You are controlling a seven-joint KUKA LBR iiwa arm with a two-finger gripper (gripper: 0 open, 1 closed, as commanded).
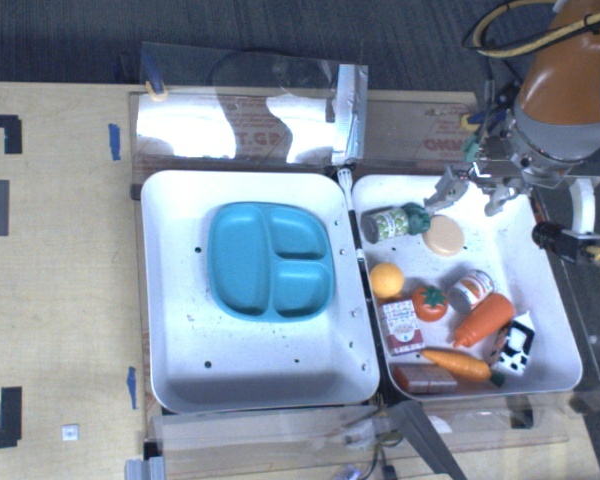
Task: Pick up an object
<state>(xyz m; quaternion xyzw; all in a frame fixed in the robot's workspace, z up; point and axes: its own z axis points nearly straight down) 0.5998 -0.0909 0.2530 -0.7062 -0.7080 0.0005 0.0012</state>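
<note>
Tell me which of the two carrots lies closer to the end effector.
The bigger carrot beside the can; the slimmer carrot lies nearer the bin's front edge.

Two bins sit side by side on the bench (50,268). The left bin (170,348) holds a divided plate (272,260) near its middle. The right bin (555,298) holds a bottle (395,222) at its back left, with a round disc (445,235) just right of it. Before these lie a ball (387,280), a tomato (431,304), a can (473,288), two carrots (483,320) and a packet (400,326). The gripper (472,190) hangs above the bin's back.
</note>
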